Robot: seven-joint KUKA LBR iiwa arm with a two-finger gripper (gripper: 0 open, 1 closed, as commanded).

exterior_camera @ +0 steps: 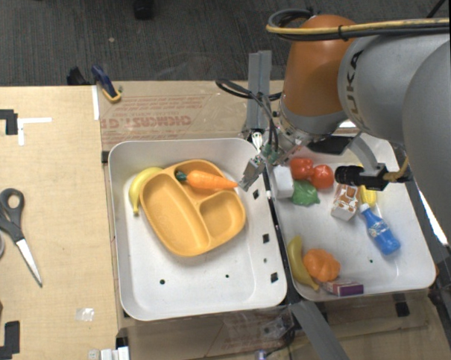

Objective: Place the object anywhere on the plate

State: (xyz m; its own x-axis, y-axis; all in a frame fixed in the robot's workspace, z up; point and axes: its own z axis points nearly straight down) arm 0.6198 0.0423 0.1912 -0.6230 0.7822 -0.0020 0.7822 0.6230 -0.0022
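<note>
Camera view looks down on two white bins side by side, with the arm (370, 65) reaching in from the right and its gripper (256, 167) hanging low over the ridge where the bins meet, just beside the right end of the carrot

The carrot (205, 182) lies across the far rim of the orange plate (193, 214) in the left bin (141, 291), its green stub toward the plate's middle and its tip pointing at the gripper; most of it rests on the plate, so the placing looks done or nearly so. A banana (140, 185) curls against the plate's left edge, outside it

The gripper looks released: nothing sits between the fingers, and the carrot lies apart from them, though only just. That nearness suggests the carrot was meant to land at the plate's closest edge, the shortest reach from the right bin

The right bin (416, 275) holds the leftovers: a tomato (303, 168), a blue bottle (380, 232), an orange (322, 265)
</note>
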